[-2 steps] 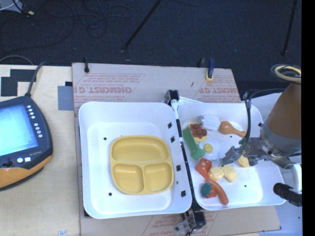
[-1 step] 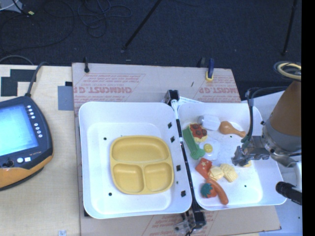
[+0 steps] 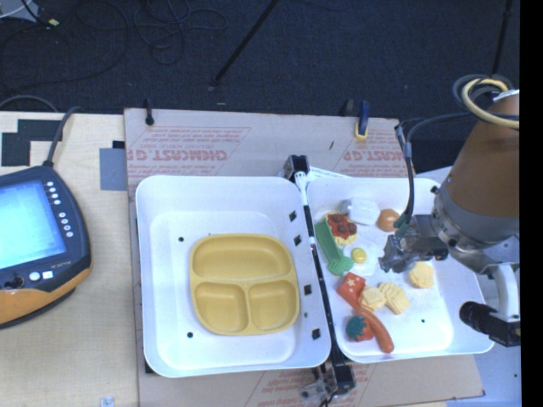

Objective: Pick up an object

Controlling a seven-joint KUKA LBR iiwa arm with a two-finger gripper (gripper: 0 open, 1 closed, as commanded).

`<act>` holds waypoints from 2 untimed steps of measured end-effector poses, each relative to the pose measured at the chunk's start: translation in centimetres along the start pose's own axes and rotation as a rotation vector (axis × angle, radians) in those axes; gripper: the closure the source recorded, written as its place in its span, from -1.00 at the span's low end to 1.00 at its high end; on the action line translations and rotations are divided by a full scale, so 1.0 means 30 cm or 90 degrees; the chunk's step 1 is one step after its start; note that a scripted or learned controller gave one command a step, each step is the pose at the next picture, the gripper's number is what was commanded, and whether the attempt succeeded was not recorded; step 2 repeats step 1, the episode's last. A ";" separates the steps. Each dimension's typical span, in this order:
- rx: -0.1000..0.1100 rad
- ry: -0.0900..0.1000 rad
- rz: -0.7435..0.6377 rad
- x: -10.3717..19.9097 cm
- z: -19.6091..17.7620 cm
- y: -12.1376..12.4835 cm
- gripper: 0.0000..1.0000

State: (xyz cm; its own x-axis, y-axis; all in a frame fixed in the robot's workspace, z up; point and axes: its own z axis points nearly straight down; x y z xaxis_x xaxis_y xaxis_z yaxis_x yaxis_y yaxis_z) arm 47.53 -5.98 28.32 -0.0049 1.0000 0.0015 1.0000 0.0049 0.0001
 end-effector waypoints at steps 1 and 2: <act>-0.001 0.001 -0.004 0.359 -0.153 0.004 1.00; -0.001 0.001 -0.004 0.359 -0.153 0.004 1.00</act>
